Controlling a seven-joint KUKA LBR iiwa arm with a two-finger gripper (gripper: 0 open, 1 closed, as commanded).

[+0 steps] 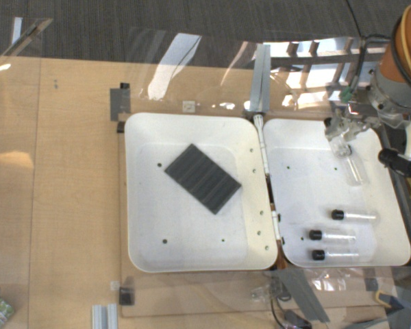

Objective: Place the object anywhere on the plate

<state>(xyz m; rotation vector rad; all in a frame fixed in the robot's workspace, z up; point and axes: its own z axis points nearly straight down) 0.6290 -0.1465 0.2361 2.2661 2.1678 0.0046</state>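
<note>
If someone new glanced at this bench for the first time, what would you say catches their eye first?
Probably the dark ribbed plate, lying at an angle in the middle of the left bin, stark against the white. Next, three clear tubes with black caps lying near the front of the right bin. Then the arm's tool at the right bin's far right corner, with another clear tube lying just in front of it.

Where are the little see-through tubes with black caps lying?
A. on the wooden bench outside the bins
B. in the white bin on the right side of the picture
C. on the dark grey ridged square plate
B: the three small clear tubes with black caps lie near the front of the right-hand shallow white bin, while the dark grey ridged square plate sits in the left-hand white bin with nothing on it.
</note>
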